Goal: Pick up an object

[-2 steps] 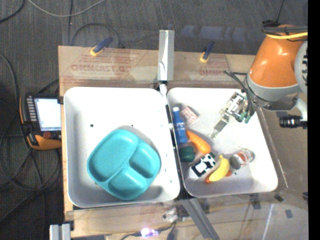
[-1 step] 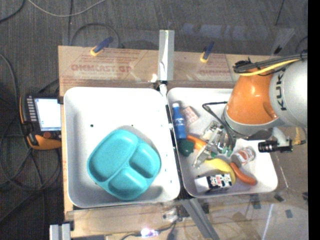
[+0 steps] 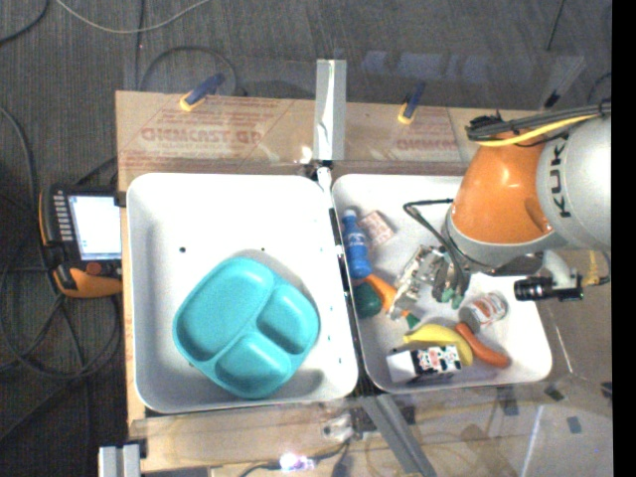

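You are looking at the approach step: the arm (image 3: 517,202) is reaching in over the right bin (image 3: 537,366) and the gripper (image 3: 429,278) is hanging above the clutter, with nothing visibly between its parts. I cannot tell from this slant how the tool is set, so treat the grasp as not yet made. Just beside the tool, toward the divider, the carrot (image 3: 372,294) is lying next to the blue bottle (image 3: 354,248); below it the banana (image 3: 437,336) is sitting against the black-and-white box (image 3: 429,362). The next move is calling for 1 clear target and a straight descent, likely onto the carrot. The left bin (image 3: 159,217) is holding 1 teal tray (image 3: 248,328).
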`<act>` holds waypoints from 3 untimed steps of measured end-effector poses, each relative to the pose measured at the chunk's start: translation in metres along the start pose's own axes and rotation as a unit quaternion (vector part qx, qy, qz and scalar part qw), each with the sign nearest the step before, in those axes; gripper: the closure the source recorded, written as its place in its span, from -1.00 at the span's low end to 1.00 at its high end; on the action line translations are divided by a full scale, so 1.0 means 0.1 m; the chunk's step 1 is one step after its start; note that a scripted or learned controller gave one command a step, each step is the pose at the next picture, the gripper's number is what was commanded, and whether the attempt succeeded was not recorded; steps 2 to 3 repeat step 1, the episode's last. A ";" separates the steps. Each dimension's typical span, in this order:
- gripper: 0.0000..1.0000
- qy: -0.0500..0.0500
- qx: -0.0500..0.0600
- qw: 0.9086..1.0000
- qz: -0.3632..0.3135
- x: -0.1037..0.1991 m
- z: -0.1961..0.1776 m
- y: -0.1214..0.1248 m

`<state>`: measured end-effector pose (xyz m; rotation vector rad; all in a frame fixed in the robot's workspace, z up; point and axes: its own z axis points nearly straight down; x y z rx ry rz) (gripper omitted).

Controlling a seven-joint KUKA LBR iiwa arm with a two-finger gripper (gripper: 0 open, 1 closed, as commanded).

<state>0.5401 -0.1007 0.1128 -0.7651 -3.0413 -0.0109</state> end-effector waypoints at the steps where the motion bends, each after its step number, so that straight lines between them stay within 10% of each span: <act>1: 1.00 -0.002 0.003 0.995 0.095 -0.14 -1.01 0.32; 3: 1.00 -0.002 0.003 0.995 0.095 -0.14 -1.01 0.32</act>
